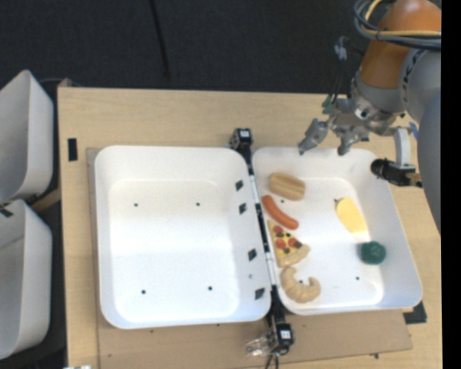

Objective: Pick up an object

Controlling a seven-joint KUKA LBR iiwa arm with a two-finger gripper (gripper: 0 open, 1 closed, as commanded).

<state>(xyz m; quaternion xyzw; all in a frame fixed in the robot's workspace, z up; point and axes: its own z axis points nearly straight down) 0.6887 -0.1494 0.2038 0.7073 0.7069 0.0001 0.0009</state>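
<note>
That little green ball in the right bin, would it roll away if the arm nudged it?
Probably. The green ball looks round, so a nudge would likely roll it. It sits near the bin's right wall, which might stop it. It seems small, likely light.

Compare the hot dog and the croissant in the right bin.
The hot dog is red-orange, thin and nearly straight; the croissant is pale tan, thicker and curled into a crescent. The hot dog lies mid-bin on a slant, between the bun and the pizza slice; the croissant lies near the bin's near edge. Both lie beside the divider, with the gripper away from both.
</note>
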